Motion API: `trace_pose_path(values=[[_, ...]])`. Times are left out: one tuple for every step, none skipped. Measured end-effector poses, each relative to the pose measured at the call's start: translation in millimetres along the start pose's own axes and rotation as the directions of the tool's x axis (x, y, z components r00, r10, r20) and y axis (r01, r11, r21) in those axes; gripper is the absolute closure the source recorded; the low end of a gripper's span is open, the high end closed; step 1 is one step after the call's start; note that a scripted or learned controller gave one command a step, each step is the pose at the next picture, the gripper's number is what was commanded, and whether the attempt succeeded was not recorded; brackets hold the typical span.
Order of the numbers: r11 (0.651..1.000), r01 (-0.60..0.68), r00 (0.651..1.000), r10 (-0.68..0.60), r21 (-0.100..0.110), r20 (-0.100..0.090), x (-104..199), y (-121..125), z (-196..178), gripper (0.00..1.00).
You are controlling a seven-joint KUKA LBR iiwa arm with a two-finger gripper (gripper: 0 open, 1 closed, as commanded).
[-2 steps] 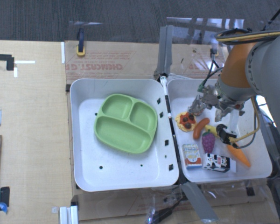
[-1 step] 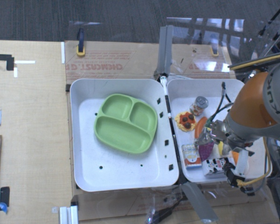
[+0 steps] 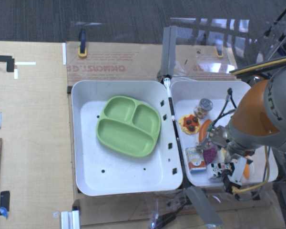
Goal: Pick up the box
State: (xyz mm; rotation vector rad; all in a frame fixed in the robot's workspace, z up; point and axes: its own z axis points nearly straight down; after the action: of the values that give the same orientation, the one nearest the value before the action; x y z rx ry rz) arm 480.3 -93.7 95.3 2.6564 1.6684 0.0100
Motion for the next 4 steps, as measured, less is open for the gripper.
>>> trace_pose_path(values=[[1.0,-0.003,1.0,0.003,0.001,-0.003,1,1,-8,1.0],[1.0,-0.022,1.0,0.022,0.011,0.006,59,-31,-95,1.0],[1.0,0.02,1.0,-0.02,0.009,0.008,69,-33,-229,1.0],[0.999,0.041,0.999,-0.041,0.013,0.008,101,-43,-174,1.0]])
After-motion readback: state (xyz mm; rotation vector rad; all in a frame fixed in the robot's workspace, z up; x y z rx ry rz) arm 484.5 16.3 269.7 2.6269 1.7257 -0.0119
